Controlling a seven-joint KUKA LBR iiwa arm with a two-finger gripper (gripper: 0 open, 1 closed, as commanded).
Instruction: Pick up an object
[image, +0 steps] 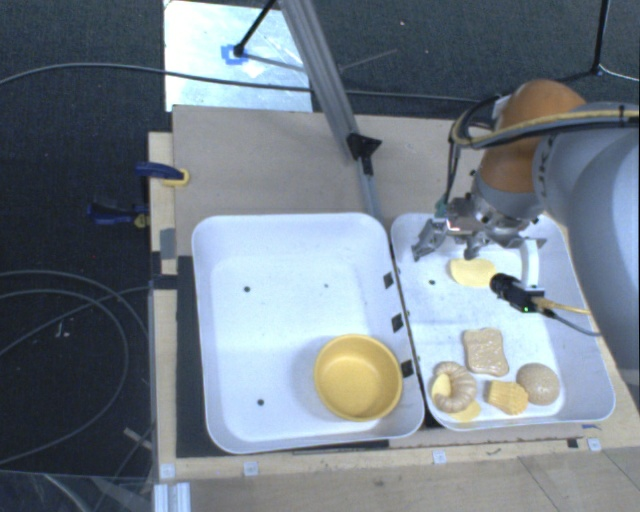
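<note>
A: Where is the hand (478, 243)?

B: Over the far end of the right bin (590, 385), low, under the arm (585, 170) with its orange band.

A: Open or closed?

B: Spread, as far as I can see. One grey finger (428, 240) juts out to the left, another, paler, runs down on the right side. Nothing sits between them.

A: Does it touch anything?

B: A pale yellow slice (470, 272) lies flat on the bin floor just below the hand. Whether a fingertip touches it I cannot tell; the slice is not gripped.

A: And the other things?

B: All lie at the near end of the same bin. A tan, rough slab like toast (486, 351), then a curled pastry (455, 386) at the left, a small yellow ridged piece (507, 397) in the middle and a round beige bun (539, 383) at the right. The pastry rests partly on a thin yellow disc.

A: The left bin (235, 300)?

B: It holds a yellow bowl (357, 376), upright, near its near right corner. Both bins sit side by side on the bench (260, 160).
</note>
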